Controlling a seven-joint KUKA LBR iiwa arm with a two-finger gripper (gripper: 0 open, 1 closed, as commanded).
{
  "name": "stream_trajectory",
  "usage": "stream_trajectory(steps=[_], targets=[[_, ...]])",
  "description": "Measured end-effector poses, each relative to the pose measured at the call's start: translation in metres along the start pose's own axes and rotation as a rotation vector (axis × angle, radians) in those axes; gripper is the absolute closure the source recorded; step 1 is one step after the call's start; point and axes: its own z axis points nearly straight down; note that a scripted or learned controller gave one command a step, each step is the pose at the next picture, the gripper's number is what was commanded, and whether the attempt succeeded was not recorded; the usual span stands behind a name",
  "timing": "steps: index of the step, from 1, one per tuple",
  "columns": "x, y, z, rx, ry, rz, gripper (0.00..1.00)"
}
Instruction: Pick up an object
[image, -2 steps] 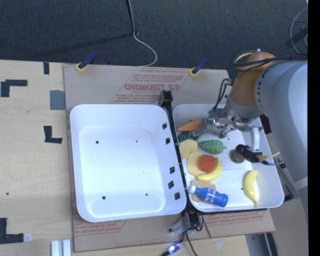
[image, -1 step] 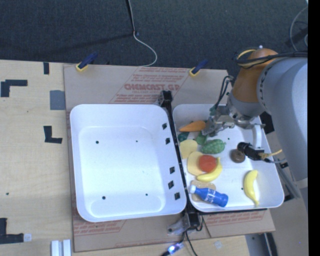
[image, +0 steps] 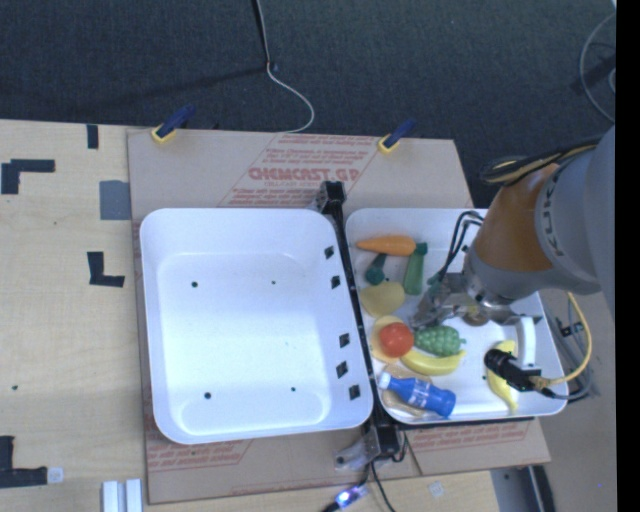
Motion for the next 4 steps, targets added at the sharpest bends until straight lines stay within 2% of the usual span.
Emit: stream_trajectory(steps=[1, 2, 3, 4], targets=[[0.004, 0.093, 0.000, -0.014, -0.003, -0.007, 1.00], [0.108, 0.115, -0.107, -0.018, 0.000, -0.014, 1.00], [0.175, 0.112, -0.099, -0.007, -0.001, -0.009, 1.00], [0.223, 0.112, -0.247, -0.022, 0.001, -0.011, 1.00]])
